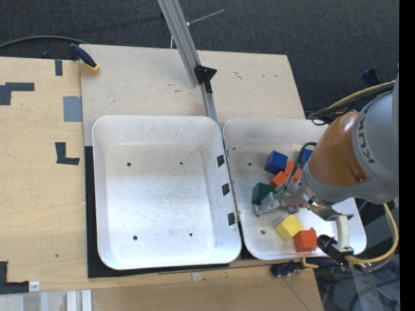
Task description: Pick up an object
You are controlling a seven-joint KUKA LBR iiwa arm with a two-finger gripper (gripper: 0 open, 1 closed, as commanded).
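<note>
Step in hand looks like the reach-and-grasp: grey KUKA arm with the orange band is down inside the right shallow white plastic bin, and its two-finger gripper sits low among the blocks. Whether the jaws are apart or closed can't be told; the wrist covers too much.

Likely target, by my read, is the dark green block, near the bin's middle-left and right at the gripper tip, touching or nearly so. Its outline is partly hidden, so long axis is unclear; what shows seems to run roughly up-left to down-right, no obvious pointing end.

Other pieces in the same bin:
- blue cube, just above the gripper
- small orange block, between blue cube and gripper
- yellow cube, below the gripper
- red-orange cube, beside the yellow one, near the bin's lower rim

Left white bin stands alongside on the bench.

Next move probably calls for closing on the green block, then a straight lift; nothing shows as held yet. Crowding from the orange block could spoil the grip.
</note>
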